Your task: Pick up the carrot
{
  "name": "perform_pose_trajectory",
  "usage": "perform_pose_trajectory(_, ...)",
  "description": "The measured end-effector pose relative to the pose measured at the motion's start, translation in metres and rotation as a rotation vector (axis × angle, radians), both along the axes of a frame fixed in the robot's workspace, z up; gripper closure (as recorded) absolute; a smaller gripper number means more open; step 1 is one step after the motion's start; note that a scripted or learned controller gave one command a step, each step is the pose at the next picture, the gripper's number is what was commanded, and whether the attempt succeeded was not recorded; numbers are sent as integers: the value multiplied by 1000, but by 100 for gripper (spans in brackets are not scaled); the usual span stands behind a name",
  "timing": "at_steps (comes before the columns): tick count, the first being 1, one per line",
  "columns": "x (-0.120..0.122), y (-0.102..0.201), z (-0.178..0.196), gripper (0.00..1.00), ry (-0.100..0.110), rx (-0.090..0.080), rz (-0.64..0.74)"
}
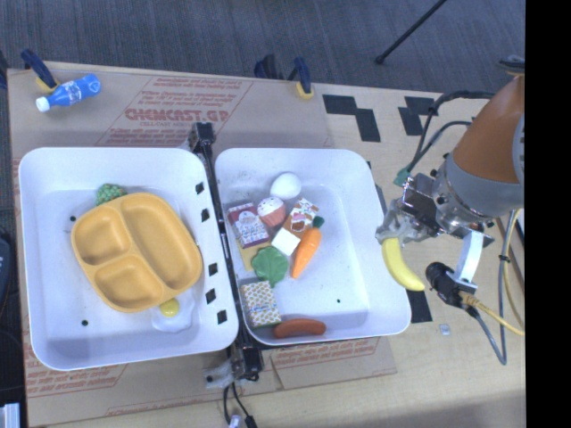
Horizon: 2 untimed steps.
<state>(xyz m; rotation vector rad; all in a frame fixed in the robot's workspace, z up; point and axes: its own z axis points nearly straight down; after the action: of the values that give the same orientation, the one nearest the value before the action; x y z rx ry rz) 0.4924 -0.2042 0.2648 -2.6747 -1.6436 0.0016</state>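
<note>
Single fixed overhead camera, slanted down, both bins [116,163] visible

Two bins side by side on table [375,390]. Left bin [45,328]: divided plate [134,250], broccoli [110,193] behind it, egg [169,308] in front. Right bin [357,172]: carrot [306,251] mid, sausage [300,328] at front. Banana [401,268] just right of right bin, below tool [412,223]. Bottle [70,92] at table's far left.

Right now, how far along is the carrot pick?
Nothing looks done yet: the carrot lies in the right bin, among the other toy foods. In hand: a banana hangs at the gripper, outside the bin's right rim; whether it is actually gripped is unclear. Left: get the gripper over the carrot, grasp it and lift it.
</note>
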Motion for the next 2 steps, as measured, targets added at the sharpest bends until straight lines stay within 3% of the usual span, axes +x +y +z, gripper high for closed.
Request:
perform_pose_trajectory(1, 0, 0, 0, 0, 1, 0, 1)
perform_pose_trajectory(2, 25, 38, -94, 0, 4, 1, -129)
